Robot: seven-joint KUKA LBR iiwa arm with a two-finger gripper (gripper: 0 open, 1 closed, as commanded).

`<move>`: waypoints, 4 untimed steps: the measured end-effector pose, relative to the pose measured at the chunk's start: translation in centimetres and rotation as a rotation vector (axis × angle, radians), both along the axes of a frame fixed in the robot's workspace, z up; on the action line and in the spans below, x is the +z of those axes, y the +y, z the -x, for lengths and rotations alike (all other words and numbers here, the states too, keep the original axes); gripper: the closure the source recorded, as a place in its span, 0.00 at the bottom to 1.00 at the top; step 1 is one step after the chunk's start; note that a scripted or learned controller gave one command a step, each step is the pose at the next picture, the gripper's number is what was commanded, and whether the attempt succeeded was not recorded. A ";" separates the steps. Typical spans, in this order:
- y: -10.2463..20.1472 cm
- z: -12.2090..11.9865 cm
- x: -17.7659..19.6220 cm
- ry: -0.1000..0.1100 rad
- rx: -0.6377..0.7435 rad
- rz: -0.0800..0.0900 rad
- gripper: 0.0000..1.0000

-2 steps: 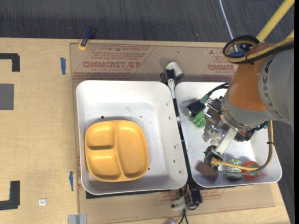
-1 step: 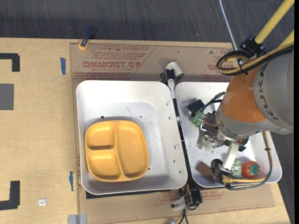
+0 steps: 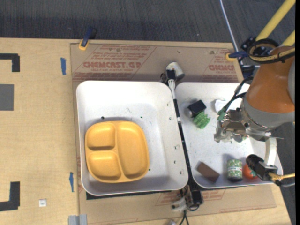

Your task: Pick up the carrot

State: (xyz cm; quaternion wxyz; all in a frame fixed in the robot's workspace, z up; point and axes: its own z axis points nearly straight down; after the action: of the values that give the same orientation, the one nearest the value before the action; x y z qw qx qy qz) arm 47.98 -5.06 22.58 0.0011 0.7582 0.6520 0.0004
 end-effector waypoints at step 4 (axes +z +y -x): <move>-6.7 0.1 -10.1 0.003 0.294 -0.001 1.00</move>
State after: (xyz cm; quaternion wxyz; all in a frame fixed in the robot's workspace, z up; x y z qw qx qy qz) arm 47.89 -11.76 12.44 -0.0003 0.6546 0.7560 -0.0003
